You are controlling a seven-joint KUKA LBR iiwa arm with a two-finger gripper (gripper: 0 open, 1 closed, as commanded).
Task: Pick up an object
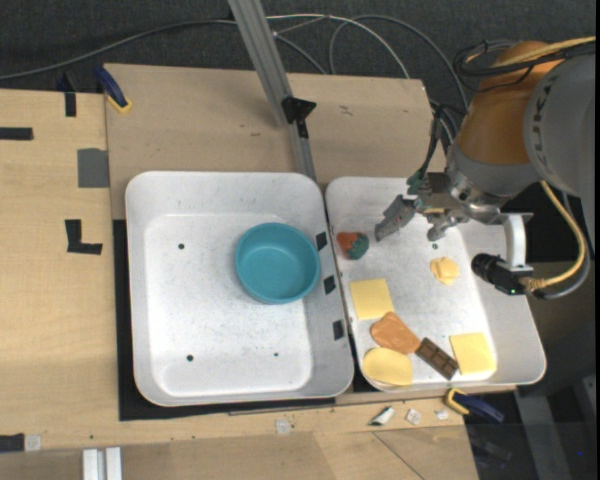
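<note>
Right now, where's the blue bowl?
The blue bowl sits in the left bin, toward its right side near the divider, apart from the food pieces in the right bin.

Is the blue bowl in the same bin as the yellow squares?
No, the round blue bowl sits in the left white bin, while the flat yellow squares lie in the right white bin.

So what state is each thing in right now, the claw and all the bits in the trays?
gripper: open, holding nothing, above the right bin
blue bowl: upright in the left bin
small red-green piece: lying loose beside the gripper
brown bar: lying flat by the yellow pieces
</note>
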